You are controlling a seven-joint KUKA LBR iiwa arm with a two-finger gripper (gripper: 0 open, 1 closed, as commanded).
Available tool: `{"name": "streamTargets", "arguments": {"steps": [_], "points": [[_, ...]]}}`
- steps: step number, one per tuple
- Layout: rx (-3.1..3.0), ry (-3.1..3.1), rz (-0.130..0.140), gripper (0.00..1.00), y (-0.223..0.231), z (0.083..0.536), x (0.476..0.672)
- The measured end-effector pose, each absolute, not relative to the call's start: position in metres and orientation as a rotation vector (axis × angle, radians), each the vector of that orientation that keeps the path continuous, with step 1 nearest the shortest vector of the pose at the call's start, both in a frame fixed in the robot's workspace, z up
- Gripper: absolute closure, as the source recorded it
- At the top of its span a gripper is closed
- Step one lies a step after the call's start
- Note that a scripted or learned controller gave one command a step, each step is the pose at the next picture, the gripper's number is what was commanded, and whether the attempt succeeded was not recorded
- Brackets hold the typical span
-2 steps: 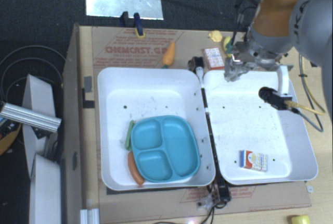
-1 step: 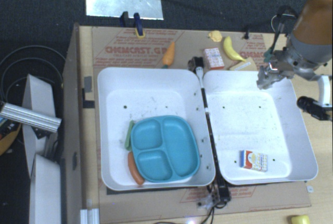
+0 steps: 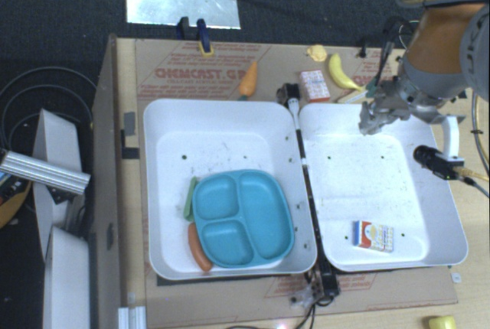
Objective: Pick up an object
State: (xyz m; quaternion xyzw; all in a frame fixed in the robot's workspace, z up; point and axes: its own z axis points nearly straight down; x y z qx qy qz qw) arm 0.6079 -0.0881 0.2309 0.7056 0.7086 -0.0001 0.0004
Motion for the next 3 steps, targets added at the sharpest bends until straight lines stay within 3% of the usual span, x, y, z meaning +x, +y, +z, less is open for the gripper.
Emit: {"name": "streamTargets", "arguments": {"steps": [1, 2, 3], "points": [[2.223, 2.217, -0.001, 1.0, -0.122, 0.235, 0.587], [2.212, 2.231, 0.003, 1.0, -0.068, 0.234, 0.593], [2.221, 2.217, 0.001, 1.0, -0.115, 0.247, 0.583]]}}
